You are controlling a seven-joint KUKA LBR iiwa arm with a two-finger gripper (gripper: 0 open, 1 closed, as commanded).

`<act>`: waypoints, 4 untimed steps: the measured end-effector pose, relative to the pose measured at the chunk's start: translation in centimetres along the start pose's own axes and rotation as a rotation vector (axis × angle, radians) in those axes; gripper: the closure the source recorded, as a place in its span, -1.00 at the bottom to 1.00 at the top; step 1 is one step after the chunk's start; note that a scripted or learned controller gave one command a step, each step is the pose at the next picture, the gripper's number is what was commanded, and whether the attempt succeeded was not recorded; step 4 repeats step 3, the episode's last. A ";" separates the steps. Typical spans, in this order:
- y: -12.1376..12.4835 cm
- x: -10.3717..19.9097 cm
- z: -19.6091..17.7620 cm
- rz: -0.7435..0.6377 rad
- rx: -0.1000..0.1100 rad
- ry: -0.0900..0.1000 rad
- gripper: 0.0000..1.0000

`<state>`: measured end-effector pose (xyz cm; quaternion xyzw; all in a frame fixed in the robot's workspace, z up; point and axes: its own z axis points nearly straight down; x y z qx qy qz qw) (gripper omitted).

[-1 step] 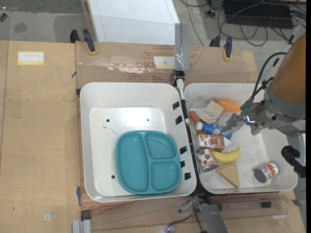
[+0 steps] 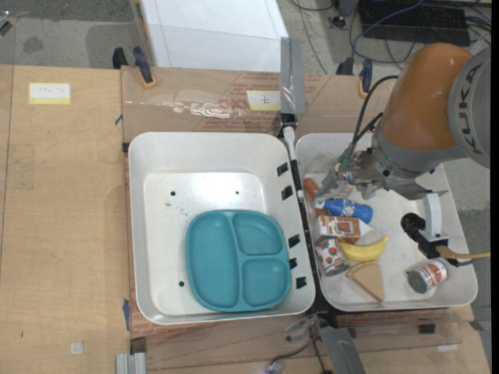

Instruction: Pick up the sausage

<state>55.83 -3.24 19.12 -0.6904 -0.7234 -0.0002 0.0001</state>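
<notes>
Reaching in from the right, the grey and orange arm point(image 2: 425, 100) hangs its gripper point(image 2: 351, 174) over the far left part of the right bin point(image 2: 460, 287); I cannot tell how its jaws stand. Just left of it lies the sausage point(image 2: 311, 186), small, reddish-brown, smooth, against the bin's left wall, long axis running near-to-far.

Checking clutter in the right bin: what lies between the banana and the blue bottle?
In the camera view, a brown-and-white carton lies between the banana and the blue bottle.
</notes>
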 end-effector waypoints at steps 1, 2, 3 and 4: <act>3.3 -3.1 9.8 0.011 -0.002 0.000 -1.00; 3.2 -3.3 8.8 0.016 -0.002 0.000 1.00; 1.1 1.0 -0.9 -0.202 -0.002 0.000 1.00; 1.1 1.0 -0.9 -0.202 -0.002 0.000 1.00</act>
